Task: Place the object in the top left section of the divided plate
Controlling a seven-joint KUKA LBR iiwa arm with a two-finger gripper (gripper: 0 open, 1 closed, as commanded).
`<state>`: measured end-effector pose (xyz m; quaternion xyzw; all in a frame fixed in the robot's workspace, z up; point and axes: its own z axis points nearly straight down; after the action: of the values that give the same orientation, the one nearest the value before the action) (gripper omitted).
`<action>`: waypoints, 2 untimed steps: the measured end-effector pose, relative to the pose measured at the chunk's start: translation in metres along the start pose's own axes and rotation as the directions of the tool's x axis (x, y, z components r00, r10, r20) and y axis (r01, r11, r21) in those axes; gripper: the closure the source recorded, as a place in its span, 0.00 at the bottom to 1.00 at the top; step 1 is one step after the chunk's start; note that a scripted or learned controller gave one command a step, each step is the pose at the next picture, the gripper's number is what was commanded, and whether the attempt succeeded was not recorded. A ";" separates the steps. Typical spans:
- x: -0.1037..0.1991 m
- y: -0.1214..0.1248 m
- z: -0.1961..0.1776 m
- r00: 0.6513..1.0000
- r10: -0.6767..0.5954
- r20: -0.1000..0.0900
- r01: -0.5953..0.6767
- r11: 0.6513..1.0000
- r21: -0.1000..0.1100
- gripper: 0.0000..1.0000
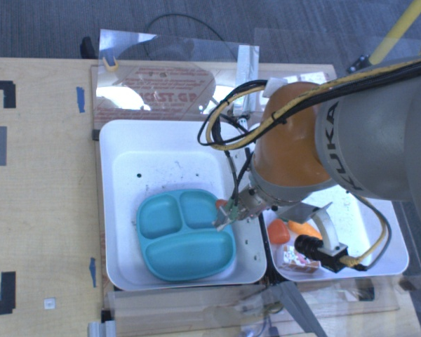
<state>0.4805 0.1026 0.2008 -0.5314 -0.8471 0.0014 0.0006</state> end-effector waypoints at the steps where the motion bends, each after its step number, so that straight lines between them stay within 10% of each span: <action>1: -0.002 0.001 0.053 0.954 -0.300 -0.005 0.300 0.954 0.005 1.00; 2: -0.002 0.006 0.075 0.995 -0.098 0.005 0.098 0.995 -0.016 1.00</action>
<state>0.4862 0.1035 0.1254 -0.4893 -0.8721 -0.0044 -0.0054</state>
